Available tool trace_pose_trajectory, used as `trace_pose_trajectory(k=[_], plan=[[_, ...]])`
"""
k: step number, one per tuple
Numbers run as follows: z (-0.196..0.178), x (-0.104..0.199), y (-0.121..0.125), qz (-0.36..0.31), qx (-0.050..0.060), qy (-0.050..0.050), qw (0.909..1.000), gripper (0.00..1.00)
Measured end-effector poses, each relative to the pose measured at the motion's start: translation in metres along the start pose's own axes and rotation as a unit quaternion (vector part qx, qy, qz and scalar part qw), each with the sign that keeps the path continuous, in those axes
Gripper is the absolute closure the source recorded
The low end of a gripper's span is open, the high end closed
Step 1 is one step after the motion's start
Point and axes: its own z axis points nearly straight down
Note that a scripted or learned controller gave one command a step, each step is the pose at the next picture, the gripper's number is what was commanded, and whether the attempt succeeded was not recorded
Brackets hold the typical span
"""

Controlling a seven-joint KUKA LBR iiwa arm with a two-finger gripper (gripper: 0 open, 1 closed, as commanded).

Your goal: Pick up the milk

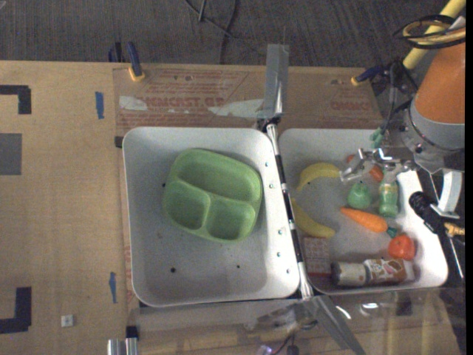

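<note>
Although brown cardboard sheets cover most of the bench (59,198), marked with blue tape strips and black corner marks, a dark carpeted floor (89,13) shows along the far edge with a loop of black cable (211,2) lying on it. Two white bins sit side by side on the cardboard, their walls meeting under a grey strip (276,80). A green divided plate (213,196) rests in the left bin (140,220). The right bin (325,148) holds a banana (318,173) near its left wall, a carrot (363,220), a small green bottle (389,198), a rounded green fruit (359,195) and a red-orange round item (401,247). What seems to be the milk bottle (369,272) lies on its side along the near wall of that bin, label up, its print too blurred to read; a small flat patterned packet (316,254) lies just beside its cap end. From the right, the arm (440,98) reaches over the bin, its orange band cut off by the frame edge, and its metal jaws hang above the green fruit and green bottle, well apart from the milk bottle; glare and clutter mean I cannot tell whether they are apart or together. Cables and brackets crowd the bin's right rim and are hard to make out.
</note>
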Motion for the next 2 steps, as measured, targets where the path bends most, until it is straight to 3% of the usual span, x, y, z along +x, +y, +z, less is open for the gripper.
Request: trace_pose_trajectory(k=[1,2], plan=[[0.145,-0.018,-0.071,0.007,0.000,0.000,1.0000,0.00],[0.020,-0.075,-0.003,0.067,-0.002,-0.001,0.9977,0.00]])
